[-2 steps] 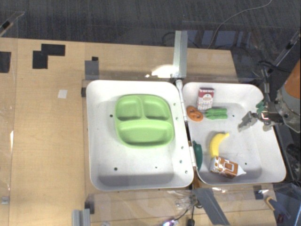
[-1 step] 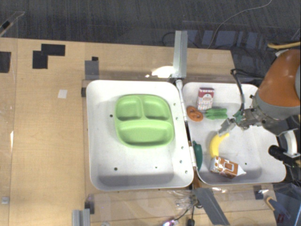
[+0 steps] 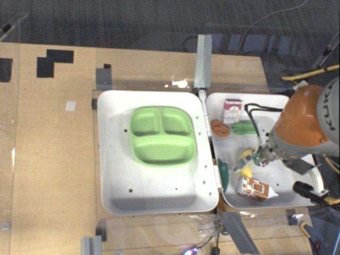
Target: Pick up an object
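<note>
Yellow object (image 3: 246,171) lies just beside the gripper (image 3: 258,157) in the right bin (image 3: 276,202), perhaps touching; grip state unclear.

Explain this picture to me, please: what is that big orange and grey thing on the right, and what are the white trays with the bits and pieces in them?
The orange and grey thing is a robot arm, seen from one camera fixed above the bench, looking down at a slant. Its grasping part is lowered into the right bin; whether it grips anything cannot be told from here. The right bin holds small items: a red and white carton, a brown disc, a green piece, something yellow, an orange and white packet and a dark green item. The left bin holds a green divided plate. The arm's job is to pick up an object.
</note>
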### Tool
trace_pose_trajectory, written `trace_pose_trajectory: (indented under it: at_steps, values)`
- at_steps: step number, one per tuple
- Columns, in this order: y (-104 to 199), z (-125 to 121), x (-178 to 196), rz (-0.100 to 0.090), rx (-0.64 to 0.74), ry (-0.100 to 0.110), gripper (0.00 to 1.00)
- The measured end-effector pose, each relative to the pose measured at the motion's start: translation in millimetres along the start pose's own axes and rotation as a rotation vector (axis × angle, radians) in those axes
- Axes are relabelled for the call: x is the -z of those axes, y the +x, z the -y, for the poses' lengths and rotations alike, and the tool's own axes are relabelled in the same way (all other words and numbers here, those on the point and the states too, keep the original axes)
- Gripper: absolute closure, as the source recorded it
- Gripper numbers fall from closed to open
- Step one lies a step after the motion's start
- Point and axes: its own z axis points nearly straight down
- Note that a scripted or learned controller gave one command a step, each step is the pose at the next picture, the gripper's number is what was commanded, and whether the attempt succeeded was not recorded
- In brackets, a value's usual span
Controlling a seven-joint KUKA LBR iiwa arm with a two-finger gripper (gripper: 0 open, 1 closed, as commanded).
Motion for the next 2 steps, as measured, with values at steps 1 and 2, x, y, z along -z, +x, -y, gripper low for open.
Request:
trace_pose_trajectory:
  at_steps: [1, 2]
  values:
    - [2.1, -3.9, 11.7, -0.004, 0.003, -0.006, 1.00]
    - [39.1, -69.4, 138.1, -0.006, -0.126, 0.011, 1.00]
